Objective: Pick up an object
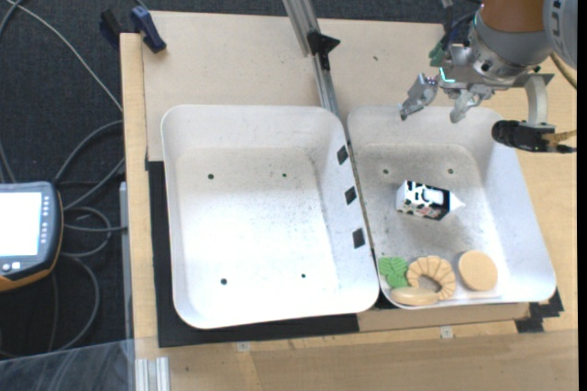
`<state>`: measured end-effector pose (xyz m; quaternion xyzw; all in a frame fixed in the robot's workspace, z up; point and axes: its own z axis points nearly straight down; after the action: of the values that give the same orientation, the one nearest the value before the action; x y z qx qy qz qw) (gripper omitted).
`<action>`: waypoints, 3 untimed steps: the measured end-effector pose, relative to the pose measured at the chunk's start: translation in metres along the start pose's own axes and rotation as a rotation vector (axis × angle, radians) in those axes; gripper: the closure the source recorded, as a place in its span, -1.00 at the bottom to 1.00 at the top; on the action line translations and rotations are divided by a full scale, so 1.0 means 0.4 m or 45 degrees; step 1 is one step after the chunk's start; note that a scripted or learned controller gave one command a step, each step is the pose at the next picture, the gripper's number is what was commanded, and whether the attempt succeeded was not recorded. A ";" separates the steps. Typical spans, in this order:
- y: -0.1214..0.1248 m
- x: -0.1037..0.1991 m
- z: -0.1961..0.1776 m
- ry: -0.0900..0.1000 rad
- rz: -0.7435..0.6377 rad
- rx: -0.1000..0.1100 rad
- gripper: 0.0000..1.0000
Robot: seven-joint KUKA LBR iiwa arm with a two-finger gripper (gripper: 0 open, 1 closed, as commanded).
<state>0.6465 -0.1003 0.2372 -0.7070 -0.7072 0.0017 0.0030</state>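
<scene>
Nothing picked yet. Claw (pixel 439 104) spread open, empty, above far rim of right white bin (pixel 514 224). Black-and-white small carton (pixel 424 200) mid-bin, untouched; descent and grasp left.

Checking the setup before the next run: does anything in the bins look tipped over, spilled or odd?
Nothing spilled. The small carton lies on its side mid right bin; the croissant, cookie and green piece crowd its near edge. The gripper hangs open above.
</scene>
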 end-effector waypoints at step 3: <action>0.014 0.031 0.270 0.000 -0.002 0.003 -1.00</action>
<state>0.6515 -0.0877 0.1292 -0.7065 -0.7077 0.0025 0.0038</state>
